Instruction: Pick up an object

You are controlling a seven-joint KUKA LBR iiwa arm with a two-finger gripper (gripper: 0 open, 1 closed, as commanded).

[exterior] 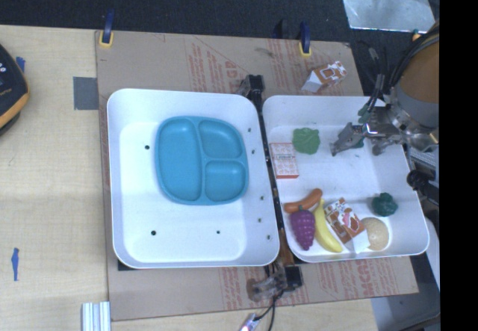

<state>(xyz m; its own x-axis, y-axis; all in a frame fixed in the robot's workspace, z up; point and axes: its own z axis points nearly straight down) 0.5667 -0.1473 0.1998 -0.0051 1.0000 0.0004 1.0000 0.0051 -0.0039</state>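
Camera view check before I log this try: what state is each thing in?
End effector: over the right bin, holding nothing.
Blue divided plate: flat in the left bin, compartments bare.
Green toy: loose, apart from the end effector.
Banana: lying between grapes and a small carton.

Blue 3-compartment plate in left bin; claw over right bin beside green toy.

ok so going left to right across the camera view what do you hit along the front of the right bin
purple toy grape bunch → yellow toy banana → small red-and-white carton → pale round bun-like toy
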